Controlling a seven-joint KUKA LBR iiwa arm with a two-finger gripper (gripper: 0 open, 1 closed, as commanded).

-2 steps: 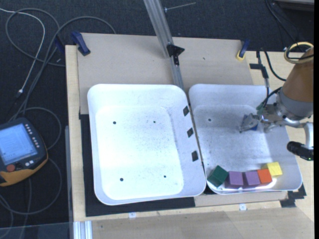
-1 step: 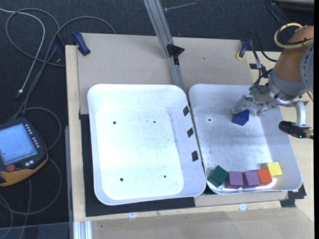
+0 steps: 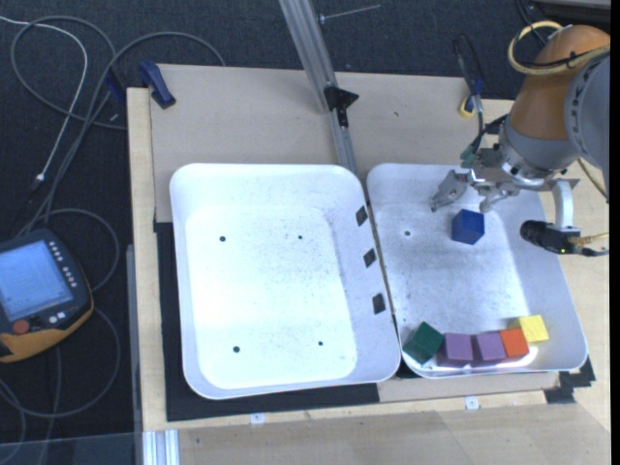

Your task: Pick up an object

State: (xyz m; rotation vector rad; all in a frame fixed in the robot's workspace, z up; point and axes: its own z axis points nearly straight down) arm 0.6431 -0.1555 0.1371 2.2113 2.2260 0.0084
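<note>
The arm [image 3: 567, 76] reaches in over the right bin [image 3: 436, 269], and its gripper [image 3: 469, 195] hangs above the far part of that bin. The jaws stand wide, two grey fingers [image 3: 447, 191] splayed apart with nothing between them. A blue cube [image 3: 468, 227] lies on the bin floor just beside and nearer than the fingertips, below the gap but not gripped; whether a fingertip touches its top cannot be told.

Along the near edge of the right bin a row of blocks sits packed together: a green cube [image 3: 423, 341] at the near left corner, then a purple block [image 3: 458, 347], a second purple block [image 3: 490, 345], an orange block [image 3: 514, 340] and a yellow block [image 3: 534, 329] toward the near right corner. They are well apart from the blue cube, with bare bin floor between, so nothing crowds the cube on any side.

The left bin [image 3: 262, 182] lies alongside, its right rim meeting the right bin's left rim. A metal pole [image 3: 310, 46] slants in over the far edge of the worktop [image 3: 407, 124] between the bins. A blue clamp [image 3: 155, 83] grips the far left corner of the worktop. A handheld pendant [image 3: 37, 287] with cables lies on the floor left of the worktop.
</note>
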